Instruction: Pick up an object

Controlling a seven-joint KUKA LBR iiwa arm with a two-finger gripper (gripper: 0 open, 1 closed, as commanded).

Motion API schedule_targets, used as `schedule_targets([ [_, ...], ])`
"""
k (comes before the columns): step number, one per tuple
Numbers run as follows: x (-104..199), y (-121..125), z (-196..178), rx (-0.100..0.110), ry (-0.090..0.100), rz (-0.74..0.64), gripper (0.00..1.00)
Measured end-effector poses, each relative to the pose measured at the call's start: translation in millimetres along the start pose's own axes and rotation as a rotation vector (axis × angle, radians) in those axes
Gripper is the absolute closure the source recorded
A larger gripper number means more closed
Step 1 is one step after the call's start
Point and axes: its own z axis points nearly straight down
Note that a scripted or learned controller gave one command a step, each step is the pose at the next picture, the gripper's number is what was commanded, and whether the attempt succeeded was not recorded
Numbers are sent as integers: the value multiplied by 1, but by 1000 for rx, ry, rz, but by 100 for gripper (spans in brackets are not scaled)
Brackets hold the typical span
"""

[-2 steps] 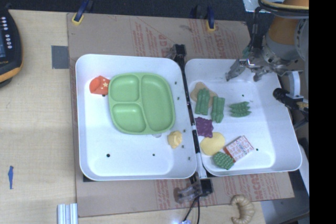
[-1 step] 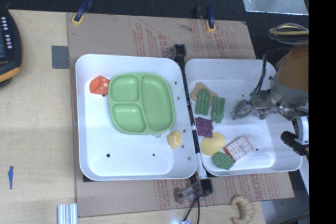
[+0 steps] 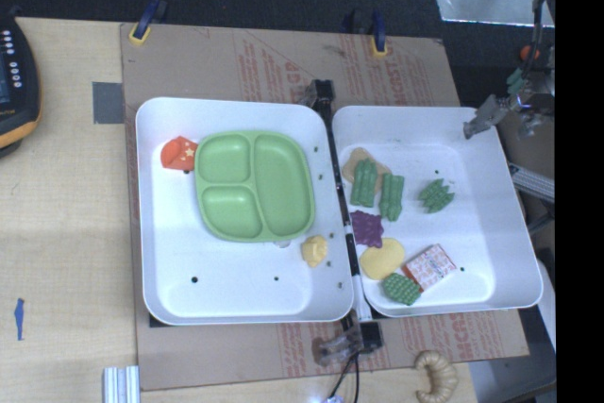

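Grey gripper [image 3: 486,115] hovering at right bin [image 3: 491,193] corner, finger state unclear; advising: aiming for isolated green toy [image 3: 435,195], descending straight.

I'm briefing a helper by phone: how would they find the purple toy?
Look in the right-hand bin, along its left wall. The purple toy lies there below two upright green pieces and above a yellow piece; nothing else is purple.

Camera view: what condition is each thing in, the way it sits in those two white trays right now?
Green divided plate: flat, right way up, left bin.
Red toy: lying touching the plate's left edge.
Small yellow piece: lying below the plate's corner.
Two green blocks: side by side, right bin.
Purple piece: lying flat.
Red and white packet: lying tilted.
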Motion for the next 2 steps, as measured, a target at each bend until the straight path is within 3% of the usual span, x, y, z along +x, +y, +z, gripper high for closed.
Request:
schedule_targets([
  [1, 115, -64, 50, 31, 14, -8, 0],
  [2, 17, -22, 89, 18, 4, 7, 0],
])
